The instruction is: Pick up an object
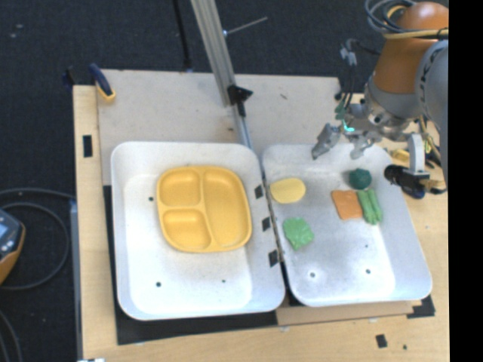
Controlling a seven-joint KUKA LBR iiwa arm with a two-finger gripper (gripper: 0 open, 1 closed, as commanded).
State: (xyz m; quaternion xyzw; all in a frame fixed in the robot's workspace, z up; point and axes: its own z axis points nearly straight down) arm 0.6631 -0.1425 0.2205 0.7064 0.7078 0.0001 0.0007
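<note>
Right bin: open pincer above.

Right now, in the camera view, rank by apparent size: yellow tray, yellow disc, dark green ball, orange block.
1. yellow tray
2. yellow disc and orange block: look alike, not ranked
3. dark green ball

The right bin holds five small objects. A pale yellow disc lies at its far left, a light green lump just nearer. On the right, an orange block touches a green oblong piece, with a dark green ball beyond them.
</note>
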